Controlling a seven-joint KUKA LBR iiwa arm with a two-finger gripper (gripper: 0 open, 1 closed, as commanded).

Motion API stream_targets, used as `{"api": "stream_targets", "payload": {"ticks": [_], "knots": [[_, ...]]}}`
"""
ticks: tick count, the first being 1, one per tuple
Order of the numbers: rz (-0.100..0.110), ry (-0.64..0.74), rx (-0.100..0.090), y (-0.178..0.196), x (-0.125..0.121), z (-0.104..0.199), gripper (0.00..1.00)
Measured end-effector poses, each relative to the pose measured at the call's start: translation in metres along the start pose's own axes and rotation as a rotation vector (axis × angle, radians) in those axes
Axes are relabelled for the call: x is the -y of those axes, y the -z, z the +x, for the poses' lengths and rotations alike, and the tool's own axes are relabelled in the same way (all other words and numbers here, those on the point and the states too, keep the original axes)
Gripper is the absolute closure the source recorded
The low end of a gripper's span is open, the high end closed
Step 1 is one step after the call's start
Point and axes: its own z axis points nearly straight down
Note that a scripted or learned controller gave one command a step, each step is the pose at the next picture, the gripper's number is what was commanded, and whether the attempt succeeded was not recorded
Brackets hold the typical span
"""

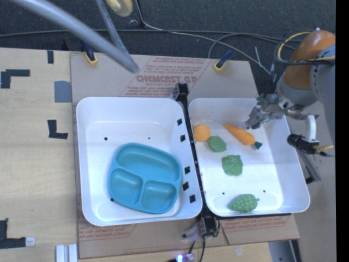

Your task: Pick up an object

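On the tabletop (32, 162) I've got two white bins side by side. Left bin (98, 113) carries a blue divided tray (144, 177), sitting toward its 5 o'clock. Right bin (272, 168) carries the small stuff: green lumpy piece (243, 202) at 6 o'clock, green leafy piece (233, 165) near the middle, smaller green piece (217, 143) at 10 o'clock just beside an orange ball (202, 132), and a carrot (240, 134) lying slantwise at about 12 o'clock.

Arm comes in from 3 o'clock. My hand (255, 121) sits at the 1 o'clock end of the right bin, tips just above the carrot's thick end, near it but nothing between the fingers. Can't tell from this angle how wide it's set.

Carrot is my pick, closest target. Looks like toy plastic: I'd judge it light, stiff, smooth, so likely to skid or roll if pinched off-centre. Best hold is across the thick middle, fingers square to its long axis, away from the tapered tip and the green stub.
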Motion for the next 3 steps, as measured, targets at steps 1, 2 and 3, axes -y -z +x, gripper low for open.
{"api": "stream_targets", "payload": {"ticks": [1,2,3], "knots": [[-0.002,-0.002,-0.001,0.043,-0.002,0.002,1.0],[-0.002,-0.002,-0.001,0.087,-0.007,-0.002,1.0],[-0.002,-0.002,0.0,0.134,-0.009,-0.01,1.0]]}}
